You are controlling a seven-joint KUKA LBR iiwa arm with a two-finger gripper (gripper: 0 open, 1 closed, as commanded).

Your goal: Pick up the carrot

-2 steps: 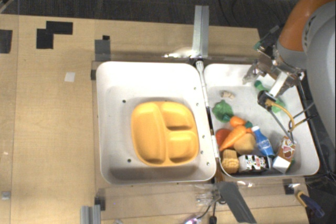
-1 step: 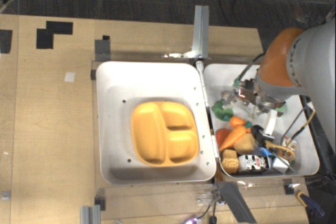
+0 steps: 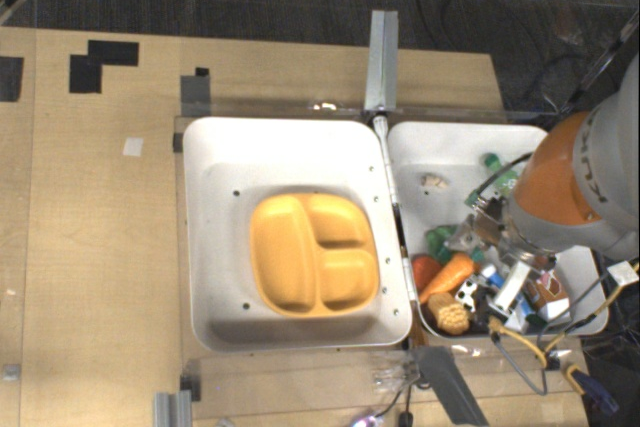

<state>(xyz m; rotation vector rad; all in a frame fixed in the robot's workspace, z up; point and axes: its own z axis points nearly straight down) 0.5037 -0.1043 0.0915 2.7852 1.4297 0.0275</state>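
The carrot (image 3: 447, 275) is orange and tapered, and it lies slanted in the front left part of the right bin (image 3: 440, 150). A red piece (image 3: 424, 269) touches its left side and a green piece (image 3: 440, 240) sits just behind it. My gripper (image 3: 480, 237) hangs low over the bin, just to the right of and behind the carrot's thick end. The grey wrist with its orange band (image 3: 555, 183) covers the bin's right half.
The left bin (image 3: 215, 215) holds a yellow divided plate (image 3: 312, 252). In the right bin a knobbly yellow item (image 3: 454, 317) lies at the front, a small pale item (image 3: 433, 181) lies at the back left, and a green item (image 3: 492, 161) sits near the arm. Small mixed items crowd the front right corner.
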